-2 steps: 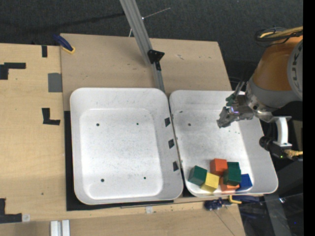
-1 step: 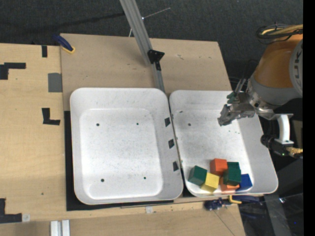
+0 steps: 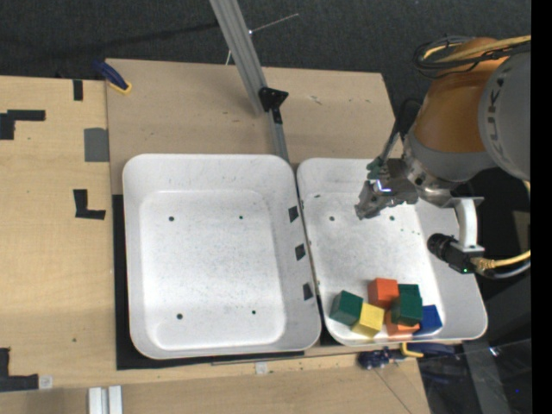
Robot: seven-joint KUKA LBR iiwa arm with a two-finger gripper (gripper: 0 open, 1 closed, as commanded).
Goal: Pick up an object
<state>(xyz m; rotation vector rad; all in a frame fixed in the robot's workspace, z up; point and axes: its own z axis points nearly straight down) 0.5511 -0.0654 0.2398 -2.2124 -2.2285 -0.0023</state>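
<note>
While the gripper (image 3: 371, 203) hangs over the right bin (image 3: 345, 231), finger state unreadable, blocks (image 3: 384, 307) cluster in its near corner; small, rigid, probably light. Orange block (image 3: 385, 290) sits on top: pinch flat sides.

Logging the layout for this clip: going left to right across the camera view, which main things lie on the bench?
Blue and yellow clamp at the bench's back-left → left shallow white plastic bin → right shallow white plastic bin → dark green wooden cube → yellow wooden cube → blue wooden block in the near right corner.
</note>
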